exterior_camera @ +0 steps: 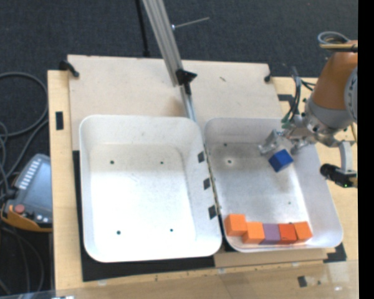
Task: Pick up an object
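Two white bins were set side by side on the bench; the right bin (318, 198) carried a row of blocks (269, 230) along its near edge. The gripper (280, 147) was positioned toward its far right corner, apparently clamped on a blue cube (280, 161). A shallow grip could let it slip.

The arm (336, 98) is rounded, with a broad orange band over a grey wrist section. Thin dark and green cables run down its side to a small pincer (280, 143) of pale grey metal, with a black fitting beside it
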Robot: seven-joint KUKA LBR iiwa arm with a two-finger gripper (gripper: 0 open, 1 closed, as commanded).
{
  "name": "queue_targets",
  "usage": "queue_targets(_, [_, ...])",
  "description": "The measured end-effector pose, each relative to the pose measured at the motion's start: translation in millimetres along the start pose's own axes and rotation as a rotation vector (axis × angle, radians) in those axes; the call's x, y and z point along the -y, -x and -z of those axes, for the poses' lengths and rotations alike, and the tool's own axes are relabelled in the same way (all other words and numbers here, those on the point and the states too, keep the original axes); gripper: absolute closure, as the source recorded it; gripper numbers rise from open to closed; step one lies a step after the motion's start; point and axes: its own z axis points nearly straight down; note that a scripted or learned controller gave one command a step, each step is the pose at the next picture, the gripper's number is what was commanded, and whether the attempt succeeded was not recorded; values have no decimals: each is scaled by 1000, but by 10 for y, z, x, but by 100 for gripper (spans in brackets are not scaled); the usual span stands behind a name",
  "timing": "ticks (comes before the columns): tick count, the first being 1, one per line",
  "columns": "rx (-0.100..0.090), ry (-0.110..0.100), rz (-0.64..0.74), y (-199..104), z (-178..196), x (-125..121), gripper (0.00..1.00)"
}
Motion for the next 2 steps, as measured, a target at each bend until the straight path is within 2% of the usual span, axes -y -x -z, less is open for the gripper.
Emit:
queue_targets(1, [2,9,-3,-49,-305,-74,0])
queue_targets(2, [7,15,0,-401,-490,166,0])
